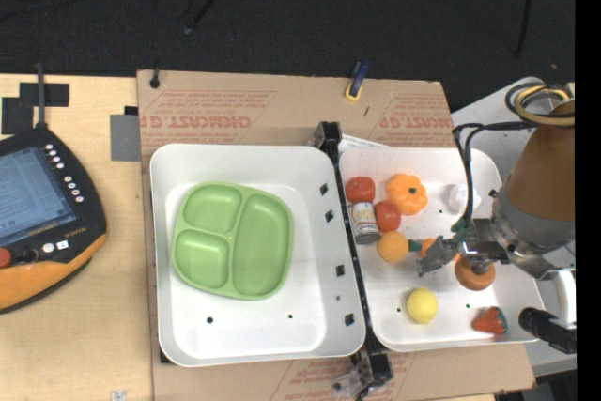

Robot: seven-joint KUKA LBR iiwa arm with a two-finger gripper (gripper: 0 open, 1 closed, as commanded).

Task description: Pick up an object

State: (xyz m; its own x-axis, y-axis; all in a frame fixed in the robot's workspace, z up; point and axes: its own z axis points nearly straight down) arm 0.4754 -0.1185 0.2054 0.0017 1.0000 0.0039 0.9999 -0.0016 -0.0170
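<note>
The right bin (488, 166) holds several small toy foods. A red tomato (360, 190) and an orange pumpkin (407, 192) lie at the back. A small can (364, 223) and a red piece (388, 216) sit beside an orange ball (393, 247). Toward the front are a yellow lemon (422, 305) and a strawberry (488, 321). My gripper (437, 254) is low in this bin, just right of the orange ball, with a small orange bit beside its tip. A brown-orange piece (474, 273) lies right under the wrist.
The left bin (310, 315) holds a green divided plate (233, 239). A black divider (346, 230) runs between the bins. The arm's orange-banded body (549, 174) covers the right bin's far right side. A teach pendant (42, 211) lies at the far left on the bench.
</note>
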